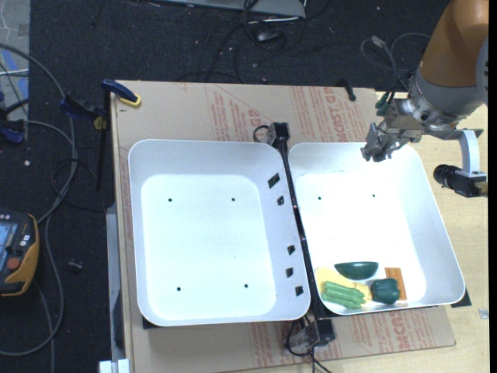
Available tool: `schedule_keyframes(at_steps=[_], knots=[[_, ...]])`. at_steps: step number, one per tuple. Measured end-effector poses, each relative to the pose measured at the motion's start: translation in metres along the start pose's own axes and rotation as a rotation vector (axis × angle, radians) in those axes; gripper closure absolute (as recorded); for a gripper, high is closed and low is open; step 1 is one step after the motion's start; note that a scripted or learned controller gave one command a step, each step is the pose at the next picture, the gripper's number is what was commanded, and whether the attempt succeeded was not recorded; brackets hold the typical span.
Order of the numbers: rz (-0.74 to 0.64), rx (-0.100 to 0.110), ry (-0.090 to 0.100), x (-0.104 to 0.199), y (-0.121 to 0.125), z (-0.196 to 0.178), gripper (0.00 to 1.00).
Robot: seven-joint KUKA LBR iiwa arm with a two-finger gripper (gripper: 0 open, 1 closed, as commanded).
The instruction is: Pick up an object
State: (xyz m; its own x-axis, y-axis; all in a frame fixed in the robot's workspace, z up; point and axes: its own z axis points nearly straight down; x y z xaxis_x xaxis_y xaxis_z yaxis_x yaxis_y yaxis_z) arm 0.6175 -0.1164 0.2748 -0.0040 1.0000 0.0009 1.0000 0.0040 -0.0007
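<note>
From my seat the candidates for picking sit bunched in the near corner of the right-hand shallow white bin (435, 208): a dark green bowl-like dome (356, 270), a bright green ridged plastic piece (342, 294) lying flat just in front of it, and a darker green chunky block (385, 290) to its right. Under and between them I see a pale yellow flat piece (329, 274) and a small orange rectangular tile (395, 274) tucked behind the block. They crowd one another, touching or nearly so, and the bin's near wall runs just beside them.

The two-finger gripper (374, 151) hangs over the far edge of that same bin, well apart from the cluster, with nothing between its tips that I can see; how wide it stands I cannot tell, as the dark fingers blur together. Above it the grey arm with the orange band (458, 37) comes in from the right.

The left-hand white bin (147, 208) lies alongside, a black divider strip (291, 208) with clips between the two. Both rest on a brown cardboard sheet (233, 107), with a blue-and-yellow clamp (122, 92) at its far left corner and cables on the dark floor beyond.
</note>
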Motion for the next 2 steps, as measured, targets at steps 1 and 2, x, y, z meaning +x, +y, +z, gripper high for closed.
schedule_keyframes(at_steps=[1,2], knots=[[-0.001,-0.001,0.000,0.057,-0.007,0.003,1.00],[0.000,0.001,0.000,0.110,-0.004,0.022,1.00]])
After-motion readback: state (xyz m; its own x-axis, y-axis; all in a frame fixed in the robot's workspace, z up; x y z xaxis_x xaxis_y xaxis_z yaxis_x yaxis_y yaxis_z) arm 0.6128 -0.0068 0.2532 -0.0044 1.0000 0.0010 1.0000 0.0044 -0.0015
